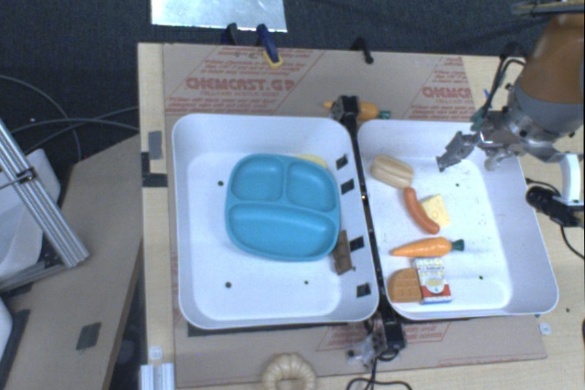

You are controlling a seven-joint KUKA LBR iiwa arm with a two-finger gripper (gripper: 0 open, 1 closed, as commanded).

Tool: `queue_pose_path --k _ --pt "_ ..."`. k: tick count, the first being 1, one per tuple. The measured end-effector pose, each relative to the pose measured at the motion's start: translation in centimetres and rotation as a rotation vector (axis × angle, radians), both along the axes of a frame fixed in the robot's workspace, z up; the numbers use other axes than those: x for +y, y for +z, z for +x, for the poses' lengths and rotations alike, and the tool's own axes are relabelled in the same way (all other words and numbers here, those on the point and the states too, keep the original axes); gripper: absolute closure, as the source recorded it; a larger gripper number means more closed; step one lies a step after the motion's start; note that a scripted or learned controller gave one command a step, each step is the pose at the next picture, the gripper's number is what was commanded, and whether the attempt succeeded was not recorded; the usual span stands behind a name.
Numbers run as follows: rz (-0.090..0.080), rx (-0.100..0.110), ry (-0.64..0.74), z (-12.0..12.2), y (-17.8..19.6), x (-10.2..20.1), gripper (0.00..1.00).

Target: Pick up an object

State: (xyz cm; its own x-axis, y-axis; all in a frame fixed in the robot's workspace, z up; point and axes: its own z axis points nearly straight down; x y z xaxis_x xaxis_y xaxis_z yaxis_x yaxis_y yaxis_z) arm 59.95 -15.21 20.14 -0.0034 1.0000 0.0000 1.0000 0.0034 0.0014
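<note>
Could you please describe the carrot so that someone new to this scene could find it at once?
Look in the right-hand shallow white bin, among the toy foods in its lower half. The orange plastic carrot lies nearly level, just above the small red-and-white carton. Its dark green stem tip, pointing right, sets it apart from the red sausage above.

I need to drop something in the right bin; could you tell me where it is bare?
Right bin: bare along its right side, right of the carrot and cheese. Crowded at left, from the bread down past the sausage.
</note>
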Motion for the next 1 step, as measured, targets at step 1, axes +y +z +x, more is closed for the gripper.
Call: queue_pose_path --k 1 --pt "0.0 0.003 -0.002 -0.43 -4.3 -0.27 0.0"
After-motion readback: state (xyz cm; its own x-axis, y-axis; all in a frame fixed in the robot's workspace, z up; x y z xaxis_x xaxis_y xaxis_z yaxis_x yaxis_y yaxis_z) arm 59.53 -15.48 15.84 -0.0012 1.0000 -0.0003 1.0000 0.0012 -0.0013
